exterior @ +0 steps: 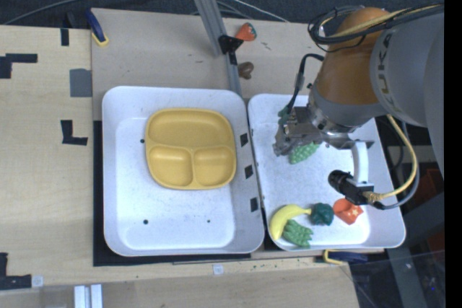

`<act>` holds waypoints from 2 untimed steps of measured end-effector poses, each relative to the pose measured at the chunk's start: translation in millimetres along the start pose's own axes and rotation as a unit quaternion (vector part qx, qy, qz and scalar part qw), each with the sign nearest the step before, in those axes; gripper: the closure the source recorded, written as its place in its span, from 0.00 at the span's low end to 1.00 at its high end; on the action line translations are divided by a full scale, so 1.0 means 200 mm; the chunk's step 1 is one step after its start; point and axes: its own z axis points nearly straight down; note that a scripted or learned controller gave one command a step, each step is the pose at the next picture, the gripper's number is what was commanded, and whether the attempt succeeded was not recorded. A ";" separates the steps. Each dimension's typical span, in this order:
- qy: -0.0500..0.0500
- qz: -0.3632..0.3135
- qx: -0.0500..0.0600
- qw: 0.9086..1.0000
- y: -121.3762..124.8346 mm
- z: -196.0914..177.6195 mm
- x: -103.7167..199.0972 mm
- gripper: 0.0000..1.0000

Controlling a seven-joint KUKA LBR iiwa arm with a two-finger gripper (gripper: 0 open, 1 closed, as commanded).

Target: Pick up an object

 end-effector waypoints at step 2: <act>0.000 0.000 0.001 1.000 -0.12 0.02 0.50 1.00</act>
